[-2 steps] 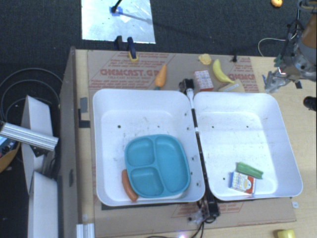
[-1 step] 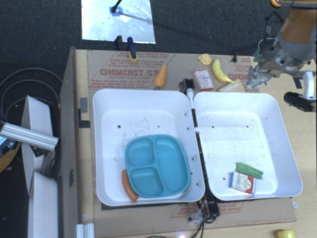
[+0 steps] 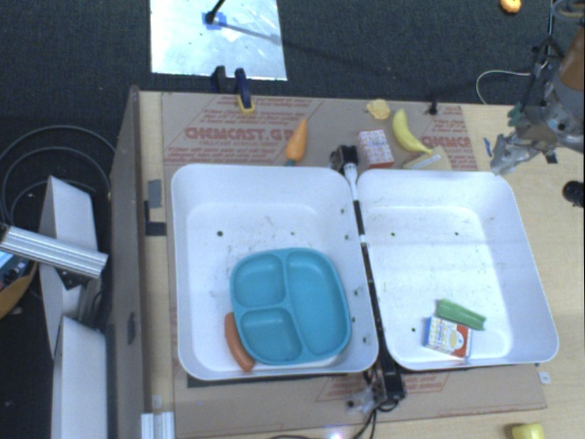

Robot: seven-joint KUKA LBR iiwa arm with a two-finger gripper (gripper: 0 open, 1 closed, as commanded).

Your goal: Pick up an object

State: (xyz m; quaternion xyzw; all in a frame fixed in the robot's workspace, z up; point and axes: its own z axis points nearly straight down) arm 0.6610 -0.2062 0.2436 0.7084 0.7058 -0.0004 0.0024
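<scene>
Hovering past the far right corner of the right bin [image 3: 526, 273], the pincer [image 3: 508, 154] holds nothing I can see; whether it's spread, I cannot tell. The small carton [image 3: 447, 337] lies inside that bin at its near edge, touching a green packet [image 3: 461, 314], well apart from the pincer.

Two white bins [image 3: 274, 199] on a cardboard-covered bench [image 3: 238, 131].

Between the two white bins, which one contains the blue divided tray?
The left bin holds the blue divided tray, with an orange sausage-like item beside it. The right bin holds instead a green item and a small box.
</scene>
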